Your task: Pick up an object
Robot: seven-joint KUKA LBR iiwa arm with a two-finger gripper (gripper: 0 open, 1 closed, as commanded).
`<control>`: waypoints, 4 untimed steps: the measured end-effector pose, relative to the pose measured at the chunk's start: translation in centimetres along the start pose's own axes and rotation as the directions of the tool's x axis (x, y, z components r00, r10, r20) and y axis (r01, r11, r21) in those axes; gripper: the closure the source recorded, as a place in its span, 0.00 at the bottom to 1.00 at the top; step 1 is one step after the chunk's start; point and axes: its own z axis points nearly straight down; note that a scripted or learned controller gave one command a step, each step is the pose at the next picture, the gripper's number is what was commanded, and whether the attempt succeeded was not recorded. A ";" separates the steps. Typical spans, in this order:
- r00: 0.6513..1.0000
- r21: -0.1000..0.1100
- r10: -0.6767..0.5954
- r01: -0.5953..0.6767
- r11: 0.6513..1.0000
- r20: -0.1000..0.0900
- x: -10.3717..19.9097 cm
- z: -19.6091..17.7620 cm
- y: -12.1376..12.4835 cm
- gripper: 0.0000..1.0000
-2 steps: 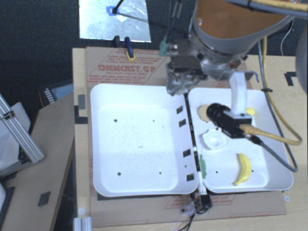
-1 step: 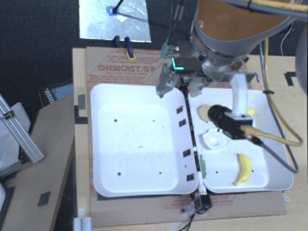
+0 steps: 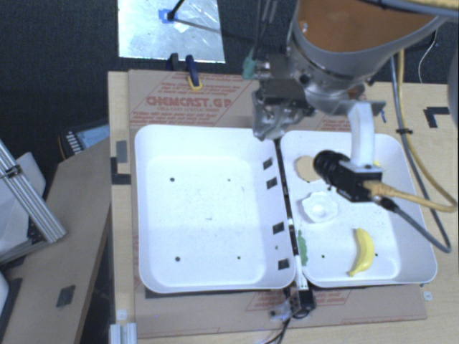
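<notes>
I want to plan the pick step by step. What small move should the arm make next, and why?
Probably move the gripper toward the near right of the view and lower it over the banana. The gripper hangs above the far end of the divider between the two bins, holding nothing, while the banana lies apart from the other things in the right bin, with free space around it.

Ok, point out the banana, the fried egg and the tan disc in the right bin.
banana [image 3: 364, 251]: camera view, middle of its curved yellow body.
fried egg [image 3: 318, 208]: camera view, centre of the white piece.
tan disc [image 3: 305, 168]: camera view, its visible left part beside the black device.
</notes>
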 end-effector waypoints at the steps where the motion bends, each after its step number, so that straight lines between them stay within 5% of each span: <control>1: 1.000 0.001 0.000 0.000 1.000 0.000 0.0 0.1 0.0 0.00; 2: 1.000 -0.002 -0.004 0.004 1.000 -0.001 0.0 -1.1 0.0 1.00; 3: 1.000 -0.001 -0.005 0.005 1.000 -0.001 0.0 -1.1 0.0 0.00; 4: 1.000 -0.004 -0.009 0.009 1.000 -0.002 0.0 -2.2 0.1 1.00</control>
